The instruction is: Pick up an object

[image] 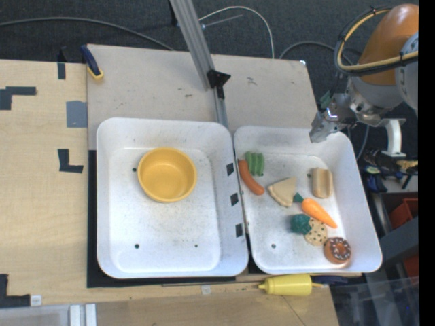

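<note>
The right bin (353, 182) holds several toy foods: an orange hot dog (250, 178), a green piece (255, 162), a tan wedge (283, 191), a bread piece (320, 182), a carrot (319, 212), a dark green piece (300, 223), a cookie (315, 233) and a chocolate donut (337, 250). My gripper (325, 126) hangs over the bin's far right corner, above and apart from all of the food. Nothing shows between its fingers.
A yellow bowl (167, 174) sits in the left bin (115, 250). A yellow mustard bottle (288, 285) lies on the bench in front of the right bin. A grey pole (194, 36) slants across the back. Cables trail behind the bins.
</note>
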Motion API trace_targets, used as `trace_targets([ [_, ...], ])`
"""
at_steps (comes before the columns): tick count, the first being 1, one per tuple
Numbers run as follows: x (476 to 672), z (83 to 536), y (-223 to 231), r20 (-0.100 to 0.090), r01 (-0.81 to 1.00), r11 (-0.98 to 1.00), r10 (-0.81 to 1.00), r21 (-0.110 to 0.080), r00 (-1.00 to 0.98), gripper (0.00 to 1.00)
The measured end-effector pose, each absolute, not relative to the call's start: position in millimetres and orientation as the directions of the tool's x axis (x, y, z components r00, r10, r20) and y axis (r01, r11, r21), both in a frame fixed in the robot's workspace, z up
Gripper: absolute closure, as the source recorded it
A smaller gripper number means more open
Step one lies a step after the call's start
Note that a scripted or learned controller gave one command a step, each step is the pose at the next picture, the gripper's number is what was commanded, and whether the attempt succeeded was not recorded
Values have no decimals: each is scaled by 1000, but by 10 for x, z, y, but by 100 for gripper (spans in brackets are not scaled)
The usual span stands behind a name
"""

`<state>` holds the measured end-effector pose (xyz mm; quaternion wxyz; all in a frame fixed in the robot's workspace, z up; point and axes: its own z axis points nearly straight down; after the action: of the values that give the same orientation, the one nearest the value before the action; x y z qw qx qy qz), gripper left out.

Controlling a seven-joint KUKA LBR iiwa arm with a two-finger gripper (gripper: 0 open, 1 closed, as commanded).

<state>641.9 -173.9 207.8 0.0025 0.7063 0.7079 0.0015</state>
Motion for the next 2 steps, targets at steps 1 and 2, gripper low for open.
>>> trace_targets([
  [1, 6521, 2569, -1761, -2, 1000, 2, 1000, 5, -2, 100],
  [2, 6528, 2826, -1758, -1, 1000, 2, 1000, 2, -2, 100],
])
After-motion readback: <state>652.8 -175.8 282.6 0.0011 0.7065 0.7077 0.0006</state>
